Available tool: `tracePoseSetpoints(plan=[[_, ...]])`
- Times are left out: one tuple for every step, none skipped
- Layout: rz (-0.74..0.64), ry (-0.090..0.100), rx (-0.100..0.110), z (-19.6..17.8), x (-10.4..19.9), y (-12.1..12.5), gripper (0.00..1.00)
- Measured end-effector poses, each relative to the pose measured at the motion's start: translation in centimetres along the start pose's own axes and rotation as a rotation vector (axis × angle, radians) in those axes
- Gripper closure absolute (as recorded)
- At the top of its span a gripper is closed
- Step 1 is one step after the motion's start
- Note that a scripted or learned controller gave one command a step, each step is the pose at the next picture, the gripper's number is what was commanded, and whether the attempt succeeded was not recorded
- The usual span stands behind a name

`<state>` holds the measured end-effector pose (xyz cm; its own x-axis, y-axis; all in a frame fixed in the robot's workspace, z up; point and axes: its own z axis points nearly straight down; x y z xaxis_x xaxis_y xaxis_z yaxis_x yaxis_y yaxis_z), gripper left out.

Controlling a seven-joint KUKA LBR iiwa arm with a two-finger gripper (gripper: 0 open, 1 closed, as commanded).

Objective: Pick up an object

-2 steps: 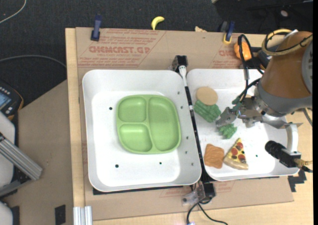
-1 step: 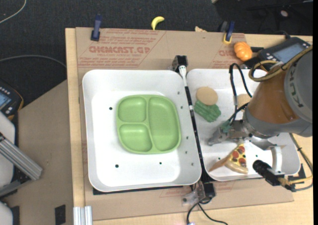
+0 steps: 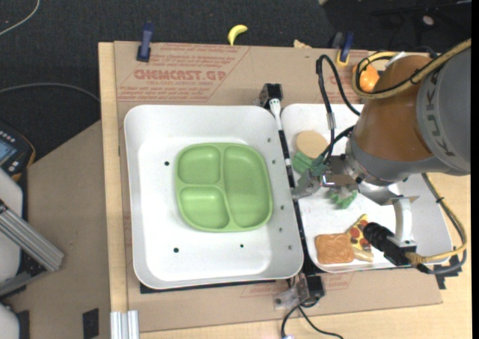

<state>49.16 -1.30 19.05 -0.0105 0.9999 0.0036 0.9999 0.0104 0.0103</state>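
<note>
The arm (image 3: pixel 404 120) reaches in from the right and hangs low over the right bin (image 3: pixel 314 116), its wrist covering much of that bin. The gripper (image 3: pixel 318 178) points toward the bin's left wall, close to the divide between the two bins. Whether its fingers are open or closed cannot be told from here, since the metal parts blur into the green things around them.

Several candidates for picking lie in the right bin. A round tan piece (image 3: pixel 309 141), like a cookie, sits toward the far left of the bin, just beside the gripper. Small green pieces (image 3: pixel 341 197) lie right under and next to the gripper tip. Toward the near edge lies a slice of toast (image 3: pixel 334 249), with a small reddish and yellow item (image 3: pixel 356 235) touching its right side.

The left bin (image 3: pixel 142 180) holds a green divided plate (image 3: pixel 224 186), lying flat in the middle, well apart from the gripper.

As a judgement, the pick is at the reach or grasp stage: the gripper is down among the green pieces, but nothing is clearly seen between its fingers and nothing is lifted. Securing a thing and raising it clear of the bin remain to be done.
</note>
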Motion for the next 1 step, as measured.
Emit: tracePoseSetpoints(plan=[[0.01,-0.004,0.008,-0.46,-0.59,-0.12,1.0]])
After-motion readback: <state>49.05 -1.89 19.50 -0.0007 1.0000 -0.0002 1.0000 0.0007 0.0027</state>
